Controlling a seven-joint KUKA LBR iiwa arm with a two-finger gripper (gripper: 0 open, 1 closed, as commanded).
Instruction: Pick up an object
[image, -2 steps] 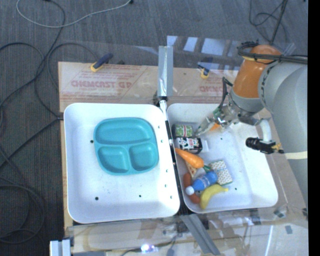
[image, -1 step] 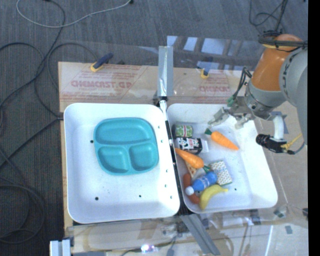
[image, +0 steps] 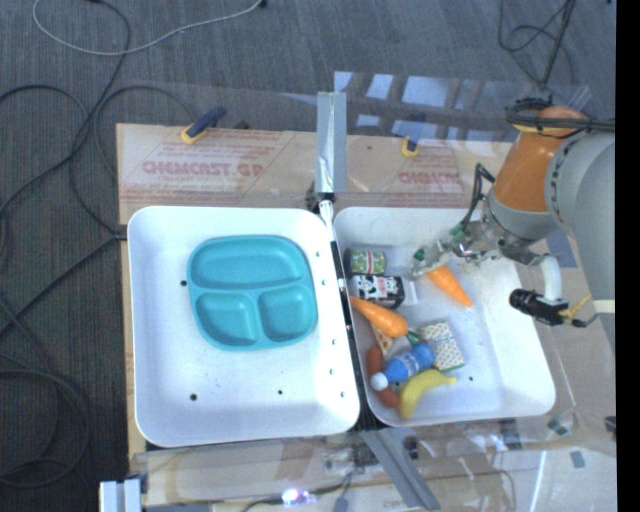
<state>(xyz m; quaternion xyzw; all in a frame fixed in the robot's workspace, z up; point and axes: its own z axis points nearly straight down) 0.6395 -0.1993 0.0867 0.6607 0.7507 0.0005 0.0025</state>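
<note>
The arm (image: 560, 190) reached in over the far right corner of the right bin (image: 520, 360), its orange band above the wrist, and the gripper (image: 440, 255) hung low near the bin's far wall. How far the hand was open could not be told, nor whether it had hold of anything. A small orange carrot (image: 450, 285) lay tilted on the bin floor just below the gripper, so near that touch or gap could not be made out. The other things lay along the bin's left side: a green-labelled can (image: 367, 262) at the far end, a black-and-white carton (image: 377, 290) just in front of it, then a larger carrot (image: 380, 317) lying slantwise. Nearer the front wall were a patterned packet (image: 443, 345), a blue bottle with a white cap (image: 403, 367) and a yellow banana (image: 422, 390), crowded together. To the left of the right bin stood the left bin (image: 160, 400), holding a blue divided tray (image: 254, 290).
</note>
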